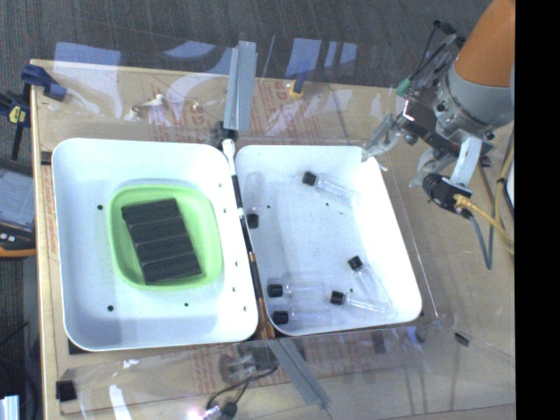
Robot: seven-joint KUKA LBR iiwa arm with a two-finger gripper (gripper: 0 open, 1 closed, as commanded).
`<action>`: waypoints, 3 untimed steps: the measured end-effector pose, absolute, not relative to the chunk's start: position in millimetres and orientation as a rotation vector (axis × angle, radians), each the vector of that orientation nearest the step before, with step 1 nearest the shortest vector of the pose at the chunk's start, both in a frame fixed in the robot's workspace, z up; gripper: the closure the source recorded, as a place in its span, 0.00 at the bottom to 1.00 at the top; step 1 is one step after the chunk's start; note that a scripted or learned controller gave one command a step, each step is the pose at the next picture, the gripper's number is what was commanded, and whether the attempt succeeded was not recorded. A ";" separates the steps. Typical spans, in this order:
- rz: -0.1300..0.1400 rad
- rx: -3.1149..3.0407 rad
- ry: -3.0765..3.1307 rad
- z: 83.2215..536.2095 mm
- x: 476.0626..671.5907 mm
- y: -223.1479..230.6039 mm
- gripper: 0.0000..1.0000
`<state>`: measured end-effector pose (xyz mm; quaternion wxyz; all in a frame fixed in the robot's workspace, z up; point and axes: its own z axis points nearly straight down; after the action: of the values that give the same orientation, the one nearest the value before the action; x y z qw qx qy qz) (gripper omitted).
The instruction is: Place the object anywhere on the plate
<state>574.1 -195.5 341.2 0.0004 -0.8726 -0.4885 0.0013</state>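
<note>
Over the far right corner of the right bin (398,261) hangs the pincer (385,140), clear of everything; whether it is wide or narrow I cannot tell. The task's things, several clear vials with black caps, lie loose in that bin: one near the far side (325,185), one at mid-right (361,271), others along the near wall (293,287). The green plate (119,230) sits in the left bin (79,304), carrying a dark ribbed block (162,240). The likely trouble, I judge: the vials are slim, round and transparent, so a grasp may close on nothing or roll one away; those against the wall leave little room. A vial dropped on the block could also roll off.
</note>
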 end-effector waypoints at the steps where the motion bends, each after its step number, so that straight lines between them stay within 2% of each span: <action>1: 0.004 -2.784 -1.455 317.3 603.9 -197.7 0.00; 2: 0.002 -2.829 -1.362 423.2 595.1 -199.5 0.00; 3: 0.001 -2.888 -1.234 438.9 581.7 -201.4 0.00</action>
<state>581.7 -201.4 438.9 0.0003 -0.9195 -0.3930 0.0002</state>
